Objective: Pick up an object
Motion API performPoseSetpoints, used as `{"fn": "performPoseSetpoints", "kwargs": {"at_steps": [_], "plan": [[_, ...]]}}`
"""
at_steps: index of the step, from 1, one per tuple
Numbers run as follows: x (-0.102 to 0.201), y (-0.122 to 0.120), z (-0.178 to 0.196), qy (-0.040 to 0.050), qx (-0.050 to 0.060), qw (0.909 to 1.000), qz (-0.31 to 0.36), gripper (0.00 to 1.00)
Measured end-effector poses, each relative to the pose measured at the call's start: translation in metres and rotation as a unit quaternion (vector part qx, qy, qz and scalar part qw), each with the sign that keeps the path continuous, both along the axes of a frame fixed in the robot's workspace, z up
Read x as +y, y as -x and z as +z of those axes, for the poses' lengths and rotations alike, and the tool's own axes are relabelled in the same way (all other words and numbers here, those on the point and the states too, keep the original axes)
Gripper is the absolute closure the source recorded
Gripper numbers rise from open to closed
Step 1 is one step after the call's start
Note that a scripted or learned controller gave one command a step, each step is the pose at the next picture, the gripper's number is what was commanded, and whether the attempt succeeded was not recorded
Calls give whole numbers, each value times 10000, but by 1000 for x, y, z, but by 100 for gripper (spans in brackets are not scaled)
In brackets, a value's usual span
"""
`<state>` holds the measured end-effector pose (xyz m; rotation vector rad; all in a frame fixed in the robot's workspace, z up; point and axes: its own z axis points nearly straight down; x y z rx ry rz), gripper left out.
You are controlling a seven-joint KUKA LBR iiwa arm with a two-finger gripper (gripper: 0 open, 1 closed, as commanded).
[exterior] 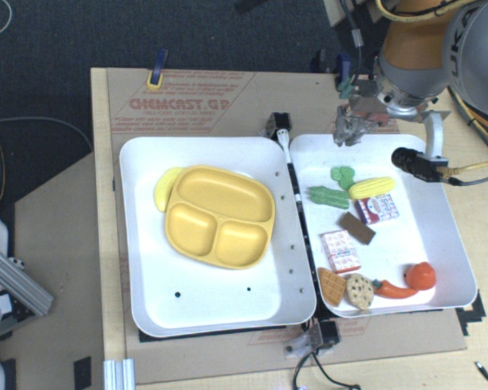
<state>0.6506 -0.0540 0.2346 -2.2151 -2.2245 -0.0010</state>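
End effector (351, 128) fingertips indistinct above right bin (455, 218).

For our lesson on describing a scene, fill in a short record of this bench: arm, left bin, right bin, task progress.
arm: gripper above the far edge of the right bin, holding nothing visible
left bin: yellow divided tray
right bin: toy corn cob, green pieces, cookie, tomato, small cartons
task progress: nothing picked up yet
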Motion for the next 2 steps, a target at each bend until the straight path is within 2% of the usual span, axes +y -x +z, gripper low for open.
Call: {"fn": "performPoseSetpoints", "kwargs": {"at_steps": [1, 2], "plan": [[6, -10, -12, 12, -8, 10000, -14, 100], [2, -13, -4, 13, -21, 10000, -20, 100]]}}
